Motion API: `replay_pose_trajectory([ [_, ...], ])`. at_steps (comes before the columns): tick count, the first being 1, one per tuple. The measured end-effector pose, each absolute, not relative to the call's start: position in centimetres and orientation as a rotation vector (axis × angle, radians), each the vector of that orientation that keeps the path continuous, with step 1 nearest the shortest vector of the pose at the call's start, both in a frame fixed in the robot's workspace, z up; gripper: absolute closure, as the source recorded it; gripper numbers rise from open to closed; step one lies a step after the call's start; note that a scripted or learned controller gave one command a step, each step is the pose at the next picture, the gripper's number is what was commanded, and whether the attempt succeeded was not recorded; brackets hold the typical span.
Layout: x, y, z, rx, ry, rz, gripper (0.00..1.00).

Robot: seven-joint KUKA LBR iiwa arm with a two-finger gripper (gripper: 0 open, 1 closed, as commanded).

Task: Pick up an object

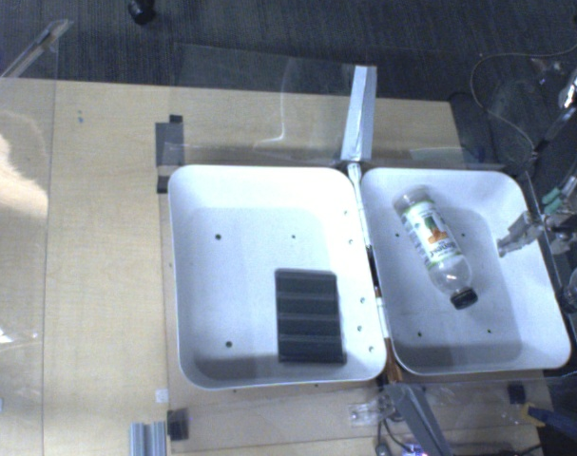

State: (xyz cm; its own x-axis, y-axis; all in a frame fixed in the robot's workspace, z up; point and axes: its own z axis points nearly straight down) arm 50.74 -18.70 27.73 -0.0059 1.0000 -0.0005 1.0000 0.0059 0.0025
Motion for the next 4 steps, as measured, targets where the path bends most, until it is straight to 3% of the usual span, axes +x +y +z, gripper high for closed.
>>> replay_pose_trajectory([
  [1,54.8,-16.0,16.0,2.156,2.283,0.002,0.00],
  [2,57.8,-14.6,9.0,2.023,2.388,0.012,0.00],
  [3,62.7,-13.6,8.7,1.972,2.469,-0.018,0.00],
  [4,62.9,-13.6,9.8,1.963,2.466,-0.013,1.00],
])
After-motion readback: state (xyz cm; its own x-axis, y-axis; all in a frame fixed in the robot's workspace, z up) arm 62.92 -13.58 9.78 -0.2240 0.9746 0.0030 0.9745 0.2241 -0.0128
